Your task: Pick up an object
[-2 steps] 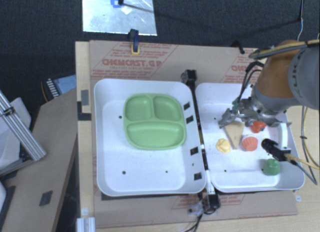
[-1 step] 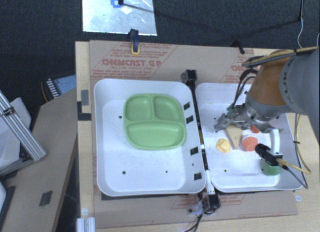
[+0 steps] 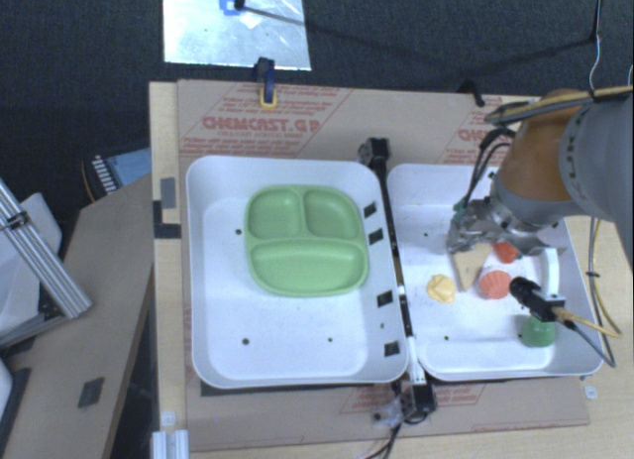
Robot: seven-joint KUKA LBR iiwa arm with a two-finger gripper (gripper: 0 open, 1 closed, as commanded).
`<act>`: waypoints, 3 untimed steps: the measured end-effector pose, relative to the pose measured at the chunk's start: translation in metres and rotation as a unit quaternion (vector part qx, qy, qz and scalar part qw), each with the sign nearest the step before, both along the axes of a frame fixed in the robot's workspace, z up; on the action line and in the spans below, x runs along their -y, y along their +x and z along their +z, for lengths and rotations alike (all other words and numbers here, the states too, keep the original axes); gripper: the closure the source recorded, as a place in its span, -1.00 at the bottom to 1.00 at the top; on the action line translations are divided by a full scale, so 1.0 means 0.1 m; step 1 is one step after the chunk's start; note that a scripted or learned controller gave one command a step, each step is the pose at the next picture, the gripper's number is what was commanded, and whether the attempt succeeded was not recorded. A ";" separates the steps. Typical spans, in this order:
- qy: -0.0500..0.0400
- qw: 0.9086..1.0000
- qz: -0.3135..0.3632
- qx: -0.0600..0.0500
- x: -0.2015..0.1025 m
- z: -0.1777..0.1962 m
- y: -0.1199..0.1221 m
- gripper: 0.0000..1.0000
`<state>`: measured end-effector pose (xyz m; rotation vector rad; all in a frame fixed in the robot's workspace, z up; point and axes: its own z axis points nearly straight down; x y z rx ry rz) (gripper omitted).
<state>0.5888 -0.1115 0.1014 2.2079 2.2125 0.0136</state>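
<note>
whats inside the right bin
In the right bin lie a yellow piece, a tan wedge, a red-orange piece and a green piece. The gripper and arm cover the bin's far right part, so anything beneath them is hidden.

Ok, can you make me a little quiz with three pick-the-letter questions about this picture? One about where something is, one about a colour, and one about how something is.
1. Where is the green tray?
A. in the left bin
B. in the right bin
C. on the floor

2. What colour is the small lump next to the tan wedge?
A. blue
B. yellow
C. black

3. How does the green tray lie?
A. standing on its edge
B. upside down
C. flat, hollows facing up

Answers:
1 A, the tray sits in the middle of the left bin.
2 B, the lump is yellow, lying in the right bin where the tool reaches down.
3 C, all three of its hollows show from above.
</note>
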 end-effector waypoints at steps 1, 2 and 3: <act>0.002 1.000 0.001 -0.005 0.04 0.58 0.11 1.00; 0.002 1.000 0.001 -0.004 0.02 1.20 0.20 1.00; 0.002 1.000 0.001 -0.007 0.02 1.38 0.21 1.00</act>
